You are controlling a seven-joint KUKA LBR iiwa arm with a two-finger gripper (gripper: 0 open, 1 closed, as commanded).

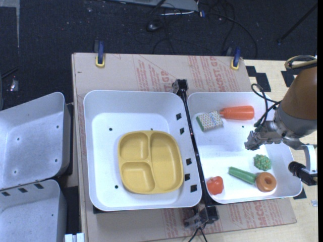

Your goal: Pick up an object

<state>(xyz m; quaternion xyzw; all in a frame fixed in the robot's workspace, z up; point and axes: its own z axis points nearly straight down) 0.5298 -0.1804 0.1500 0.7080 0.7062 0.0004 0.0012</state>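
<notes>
Camera view | gripper (254, 141) hovers over right bin (229, 195), above bare floor between carrot (237, 113) and broccoli (262, 161), likely lining up a pick | grip state: cannot tell | yellow tray (150, 161) in left bin (101, 115), untouched

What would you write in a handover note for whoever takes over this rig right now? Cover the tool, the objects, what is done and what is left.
Tool: low over the right bin, holding nothing that can be seen.
Right bin: carrot, sponge, broccoli, green vegetable, donut, red pepper.
Left bin: yellow divided plate.
Done: nothing lifted.
Left: grasp one object and raise it.
</notes>
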